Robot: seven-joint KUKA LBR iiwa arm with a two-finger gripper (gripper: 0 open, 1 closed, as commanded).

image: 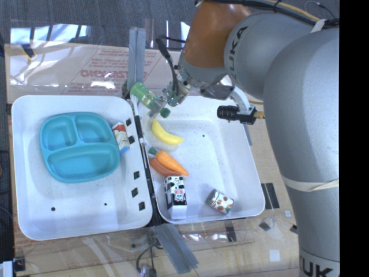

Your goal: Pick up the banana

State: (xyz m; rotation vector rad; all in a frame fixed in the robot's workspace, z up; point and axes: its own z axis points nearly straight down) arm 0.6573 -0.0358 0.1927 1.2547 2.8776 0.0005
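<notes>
The yellow banana [165, 134] lies in the right bin [230, 154], near its back left corner and close to the wall between the bins. My gripper [167, 104] hangs just above and behind the banana, at the bin's back edge, with a small gap between them. A green and clear bottle-like thing [144, 94] sits right at the gripper's left side; I cannot tell whether it is held.
An orange carrot [168, 163] lies just in front of the banana. A cow-print carton [176, 196] and a small patterned can [220, 201] rest near the right bin's front. The left bin [34, 212] holds a blue divided plate [79, 146] and a small box [120, 137].
</notes>
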